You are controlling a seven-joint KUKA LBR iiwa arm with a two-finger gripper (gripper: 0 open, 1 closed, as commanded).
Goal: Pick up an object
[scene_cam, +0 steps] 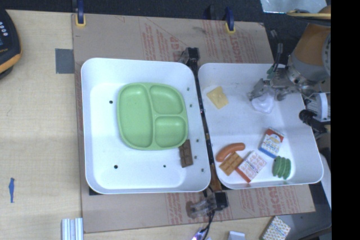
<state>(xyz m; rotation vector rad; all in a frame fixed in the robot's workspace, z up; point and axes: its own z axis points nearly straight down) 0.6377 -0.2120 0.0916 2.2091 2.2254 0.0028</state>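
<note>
My gripper [268,91] hangs low over the upper right part of the right bin [298,121], directly above a small whitish, crumpled-looking object [263,103]. Whether it touches that object I cannot tell. Left of it lies a yellow cheese slice [217,97]. Along the bin's near side lie an orange sausage [230,150], a brown cracker [230,163], a red-and-white packet [253,166], a small blue-and-red carton [271,143] and a green pickle [282,167].
The left bin [98,143] holds a green divided plate [152,115] and a small brown block [185,153] by its right wall. Clamps [192,55] join the bins at the middle ridge. The arm [309,53] comes in from the right.
</note>
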